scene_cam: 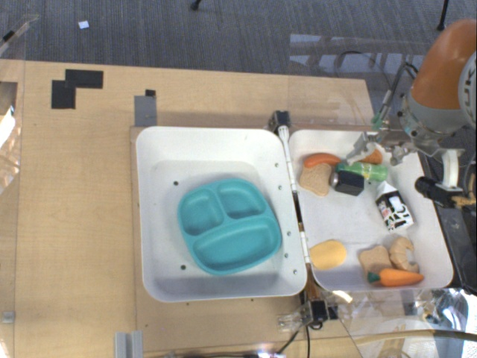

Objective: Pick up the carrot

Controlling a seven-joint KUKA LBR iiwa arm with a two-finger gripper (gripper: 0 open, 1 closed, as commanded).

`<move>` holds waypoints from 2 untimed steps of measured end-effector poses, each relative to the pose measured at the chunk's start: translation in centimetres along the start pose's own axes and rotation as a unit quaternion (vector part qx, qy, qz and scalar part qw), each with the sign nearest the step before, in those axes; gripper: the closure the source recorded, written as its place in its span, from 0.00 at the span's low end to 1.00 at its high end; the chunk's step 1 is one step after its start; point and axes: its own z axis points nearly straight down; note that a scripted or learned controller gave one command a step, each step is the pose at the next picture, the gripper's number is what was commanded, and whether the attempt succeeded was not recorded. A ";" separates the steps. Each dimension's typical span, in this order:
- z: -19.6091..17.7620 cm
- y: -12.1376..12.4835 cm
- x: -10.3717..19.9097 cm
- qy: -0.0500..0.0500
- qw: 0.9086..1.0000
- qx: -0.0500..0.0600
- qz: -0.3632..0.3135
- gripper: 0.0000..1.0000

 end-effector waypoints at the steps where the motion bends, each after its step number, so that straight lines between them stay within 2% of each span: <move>1: 6.3 -4.1 5.8 0.001 0.993 0.003 0.115 0.00; 2: 0.5 -12.7 8.4 0.001 1.000 0.000 0.014 0.00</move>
